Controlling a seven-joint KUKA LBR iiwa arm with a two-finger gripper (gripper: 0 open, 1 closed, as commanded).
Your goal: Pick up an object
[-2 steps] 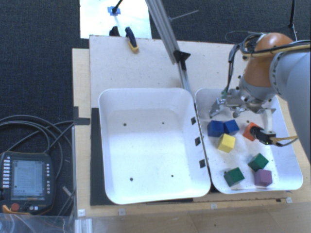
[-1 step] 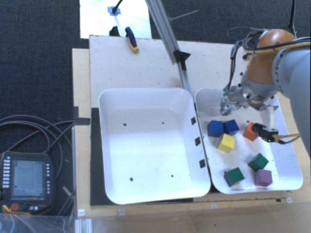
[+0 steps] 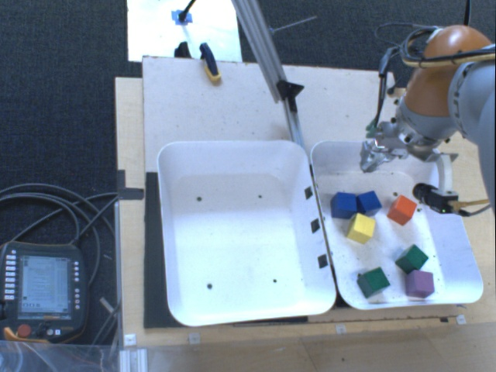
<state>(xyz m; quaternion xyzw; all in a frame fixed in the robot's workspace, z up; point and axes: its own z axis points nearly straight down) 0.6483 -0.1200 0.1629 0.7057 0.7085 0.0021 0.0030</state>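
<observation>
Grey KUKA arm (image 3: pixel 465 91) reaching in from the right in the camera view, gripper (image 3: pixel 375 156) hovering over the far end of the right bin (image 3: pixel 457 273), carrying nothing; finger spread impossible to tell. Nearest cubes lying just toward the camera from it: two blue cubes (image 3: pixel 356 204) touching, yellow cube (image 3: pixel 360 229) just nearer, orange cube (image 3: pixel 401 209) to their right.

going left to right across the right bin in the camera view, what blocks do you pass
blue block → yellow block → green block → orange block → dark green block → purple block. A second blue block overlaps the first few in left-right position, so it is left out.
</observation>
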